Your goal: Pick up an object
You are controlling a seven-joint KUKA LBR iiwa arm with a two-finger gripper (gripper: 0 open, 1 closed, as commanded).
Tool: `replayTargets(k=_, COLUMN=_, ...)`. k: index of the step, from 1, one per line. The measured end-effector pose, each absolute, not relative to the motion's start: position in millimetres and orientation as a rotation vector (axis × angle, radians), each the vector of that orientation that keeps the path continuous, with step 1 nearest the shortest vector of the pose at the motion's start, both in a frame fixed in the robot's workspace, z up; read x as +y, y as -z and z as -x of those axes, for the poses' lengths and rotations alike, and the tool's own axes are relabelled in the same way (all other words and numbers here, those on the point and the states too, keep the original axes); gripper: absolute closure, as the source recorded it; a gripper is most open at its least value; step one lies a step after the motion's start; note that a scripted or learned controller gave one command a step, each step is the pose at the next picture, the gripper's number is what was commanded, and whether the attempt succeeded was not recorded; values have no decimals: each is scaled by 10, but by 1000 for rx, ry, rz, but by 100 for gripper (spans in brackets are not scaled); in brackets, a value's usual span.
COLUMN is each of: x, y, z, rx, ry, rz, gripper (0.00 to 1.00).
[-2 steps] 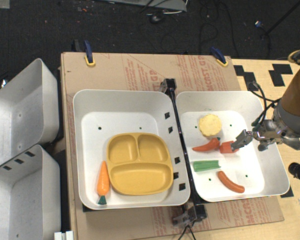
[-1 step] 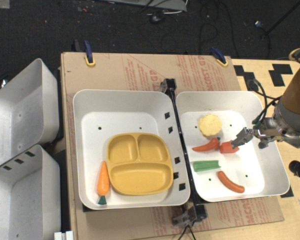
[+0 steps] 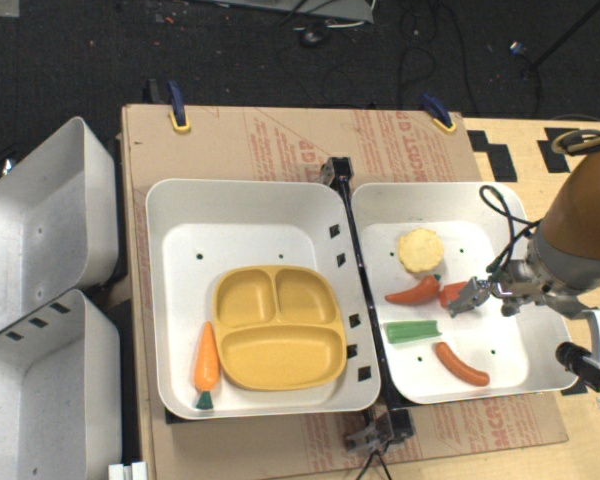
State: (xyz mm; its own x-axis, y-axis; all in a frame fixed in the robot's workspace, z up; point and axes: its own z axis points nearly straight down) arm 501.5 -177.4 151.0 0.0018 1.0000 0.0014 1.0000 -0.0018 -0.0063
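Note:
My gripper [image 3: 470,296] hangs low in the right bin [image 3: 500,230], at the right end of a red pepper [image 3: 412,292]. A small red piece [image 3: 452,292] shows right against the gripper's tip; whether it is held is unclear. A pale yellow round biscuit [image 3: 420,250] lies just above the pepper. Below it are a green strip [image 3: 412,331] and a reddish sausage [image 3: 462,363]. The grey and orange arm [image 3: 580,230] comes in from the right over the bin's edge.
The left bin [image 3: 180,218] holds a yellow divided plate [image 3: 278,328] with an orange carrot [image 3: 207,360] beside it on the left. Two grey bins [image 3: 40,268] stand off the bench at the far left. A black divider [image 3: 355,268] runs between the white bins.

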Motion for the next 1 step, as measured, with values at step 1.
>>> replayTargets(k=1, x=-1766, y=-979, z=-5003, rx=-2216, ry=-4, rz=2220, gripper=0)
